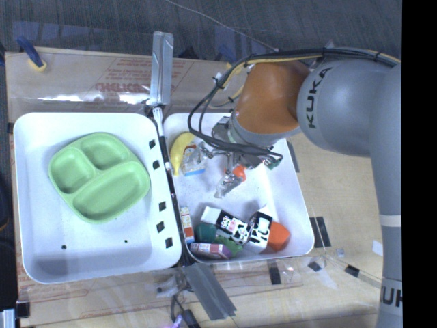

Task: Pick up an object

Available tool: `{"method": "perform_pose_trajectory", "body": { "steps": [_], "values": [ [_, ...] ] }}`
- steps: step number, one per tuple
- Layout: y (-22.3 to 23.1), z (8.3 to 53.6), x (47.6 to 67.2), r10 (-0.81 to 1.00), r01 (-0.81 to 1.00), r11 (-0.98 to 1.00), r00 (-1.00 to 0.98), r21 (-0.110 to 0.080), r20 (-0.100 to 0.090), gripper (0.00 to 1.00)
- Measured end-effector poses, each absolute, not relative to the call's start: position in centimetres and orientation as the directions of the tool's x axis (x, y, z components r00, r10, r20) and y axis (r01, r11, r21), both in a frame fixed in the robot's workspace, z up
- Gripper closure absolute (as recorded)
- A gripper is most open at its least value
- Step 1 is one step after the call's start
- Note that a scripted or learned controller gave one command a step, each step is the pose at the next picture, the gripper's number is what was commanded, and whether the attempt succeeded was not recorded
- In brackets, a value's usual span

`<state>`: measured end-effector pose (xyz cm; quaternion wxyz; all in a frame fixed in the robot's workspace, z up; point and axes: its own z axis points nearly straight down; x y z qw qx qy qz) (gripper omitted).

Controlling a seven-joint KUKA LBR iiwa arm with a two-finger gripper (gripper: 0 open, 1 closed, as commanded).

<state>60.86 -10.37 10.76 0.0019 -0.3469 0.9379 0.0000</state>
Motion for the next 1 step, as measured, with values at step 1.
{"method": "perform_pose_trajectory", "body": {
  "steps": [1],
  "values": [
    [-20.19, 10.09, 57.68, -0.547, -0.547, 0.837, -0.837, -0.001, 0.000, 0.00]
  ]
}}
